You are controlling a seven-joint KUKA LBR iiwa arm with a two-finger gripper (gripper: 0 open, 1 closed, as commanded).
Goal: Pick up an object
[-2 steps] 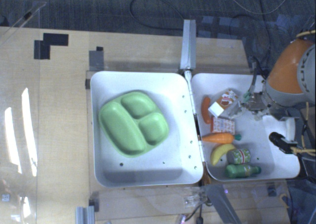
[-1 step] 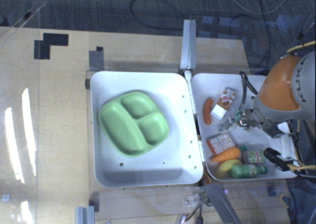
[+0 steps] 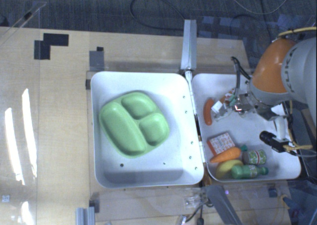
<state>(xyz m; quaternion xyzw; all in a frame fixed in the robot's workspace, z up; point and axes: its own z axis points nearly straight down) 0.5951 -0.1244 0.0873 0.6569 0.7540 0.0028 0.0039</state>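
Note:
In the right bin lie a small red-orange sausage near the left wall, a red patterned box, a carrot, a yellow piece, a green bottle and a small green can along the front. My gripper hangs low over the bin's upper middle, just right of the sausage. Nothing shows between its tips.
A green three-part plate fills the left bin. A metal divider post stands between the bins at the back. Cables trail on the floor behind. The arm's orange band overhangs the right bin's back right.

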